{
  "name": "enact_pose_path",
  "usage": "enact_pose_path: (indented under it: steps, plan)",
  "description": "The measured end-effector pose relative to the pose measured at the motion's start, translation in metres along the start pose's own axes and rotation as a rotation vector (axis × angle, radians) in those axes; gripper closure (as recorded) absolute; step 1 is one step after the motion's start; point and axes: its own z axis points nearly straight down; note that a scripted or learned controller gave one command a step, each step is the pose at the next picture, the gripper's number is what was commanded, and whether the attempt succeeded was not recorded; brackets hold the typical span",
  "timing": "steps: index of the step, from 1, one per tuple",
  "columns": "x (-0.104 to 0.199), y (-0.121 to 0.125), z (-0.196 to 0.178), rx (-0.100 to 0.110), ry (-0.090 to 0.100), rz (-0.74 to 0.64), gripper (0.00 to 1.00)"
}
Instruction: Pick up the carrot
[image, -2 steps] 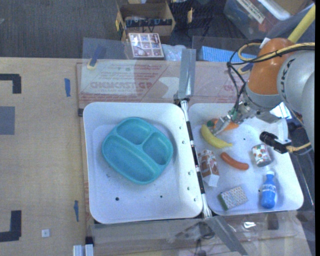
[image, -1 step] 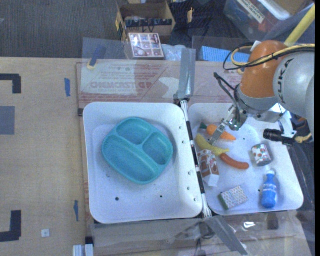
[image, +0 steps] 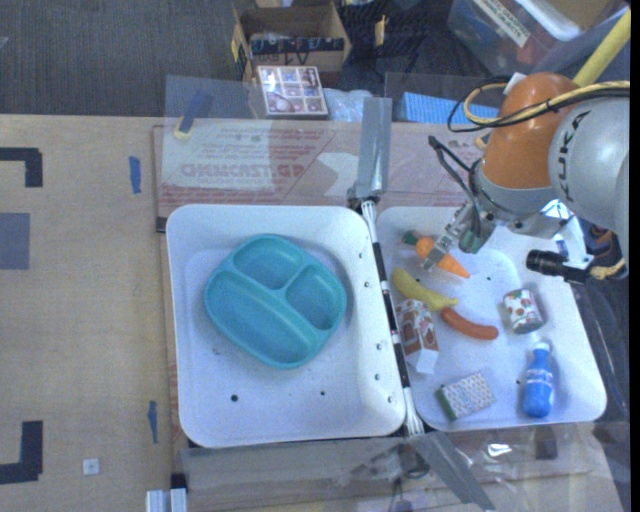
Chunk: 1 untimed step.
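We noted the carrot (image: 441, 254) crowded only by the banana (image: 421, 289) just below it, with the sausage (image: 470, 324) and carton (image: 417, 337) nearby, whereas open floor lay toward the right bin's (image: 590, 385) upper right.

Orange carrot (image: 447, 258) lies slanted in right bin (image: 580, 400).

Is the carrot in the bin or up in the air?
In the bin. The carrot lies on the right bin's floor, under the end effector.
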Motion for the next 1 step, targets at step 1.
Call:
enact_pose_path:
  steps: [1]
  plan:
    - [0.0329,0.0296,-0.129,-0.006,0.001,-0.243,1.0]
